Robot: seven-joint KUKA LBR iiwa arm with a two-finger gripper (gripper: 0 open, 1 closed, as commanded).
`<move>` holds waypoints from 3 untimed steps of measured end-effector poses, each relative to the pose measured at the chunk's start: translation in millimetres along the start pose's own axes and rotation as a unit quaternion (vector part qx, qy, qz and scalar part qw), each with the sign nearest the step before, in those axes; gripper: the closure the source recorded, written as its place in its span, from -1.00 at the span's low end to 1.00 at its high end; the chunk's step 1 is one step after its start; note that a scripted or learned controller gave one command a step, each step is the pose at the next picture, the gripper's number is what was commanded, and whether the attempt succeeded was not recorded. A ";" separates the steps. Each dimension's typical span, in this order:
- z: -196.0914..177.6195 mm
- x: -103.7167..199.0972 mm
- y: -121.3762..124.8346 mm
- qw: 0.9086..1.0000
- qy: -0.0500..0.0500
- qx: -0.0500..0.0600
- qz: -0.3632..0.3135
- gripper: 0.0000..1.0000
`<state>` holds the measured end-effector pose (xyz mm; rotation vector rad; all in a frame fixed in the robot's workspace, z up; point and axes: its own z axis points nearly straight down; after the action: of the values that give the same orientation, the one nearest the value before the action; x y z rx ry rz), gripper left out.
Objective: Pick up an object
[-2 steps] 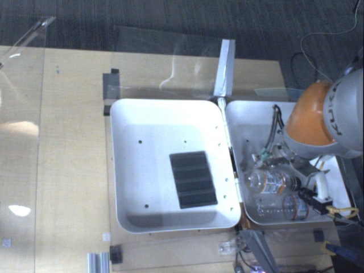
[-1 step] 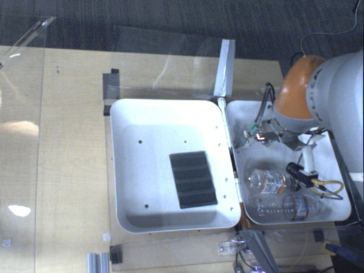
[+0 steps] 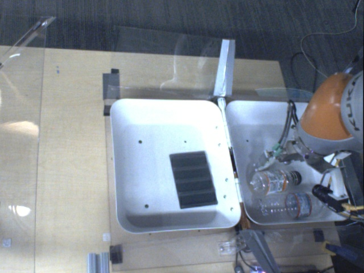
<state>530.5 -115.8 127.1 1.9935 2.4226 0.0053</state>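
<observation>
Two clear plastic bottles lie on their sides in the right bin [image 3: 250, 124]: one with a dark cap [image 3: 275, 181], and a second [image 3: 286, 205] just in front of it by the near wall. My gripper [image 3: 280, 155] hangs low over the right bin, right behind the upper bottle and close to its back edge; whether it touches the bottle is unclear. The arm's orange band [image 3: 325, 115] rises behind it at the right. A black ridged rectangular block [image 3: 193, 179] lies flat in the left bin [image 3: 131, 152], right of centre.
The two bins share a raised divider [image 3: 232, 164]. A metal post [image 3: 224, 67] and clear panels stand behind the bins. Cables and a black connector [image 3: 324, 195] hang by the right bin's right side. Wooden bench extends to the left.
</observation>
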 end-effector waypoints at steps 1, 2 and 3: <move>37.9 -7.0 29.3 0.999 -0.001 -0.003 -0.032 -1.00; 38.7 8.7 70.1 0.998 -0.001 -0.003 0.056 -1.00; 37.3 17.3 24.0 1.000 -0.001 -0.005 -0.007 -1.00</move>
<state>550.9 -94.2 89.9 1.9704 2.4315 0.0140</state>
